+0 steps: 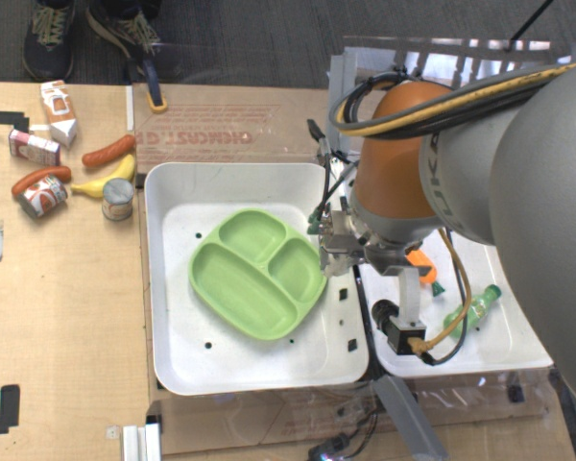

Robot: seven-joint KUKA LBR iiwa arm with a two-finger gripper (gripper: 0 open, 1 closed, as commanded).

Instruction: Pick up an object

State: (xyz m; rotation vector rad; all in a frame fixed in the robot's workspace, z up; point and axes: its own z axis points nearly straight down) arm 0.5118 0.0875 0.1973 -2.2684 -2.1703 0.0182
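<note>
A light green divided plate [254, 275] lies flat in the left white bin [173, 353]. In the right white bin [518, 353], a green bottle [476, 305] rests tilted near the middle, and a small orange piece [421, 261] peeks out from under the wrist. My gripper [334, 246] hangs low over the wall between the two bins, right at the plate's right edge. The big grey arm and its orange band hide most of the right bin.
On the wooden bench left of the bins lie toy foods: a sausage [108, 150], a banana [108, 184], a small can [117, 201], a red can [40, 194] and small cartons [58, 111]. Someone's shoes [48, 27] stand beyond the bench's far edge.
</note>
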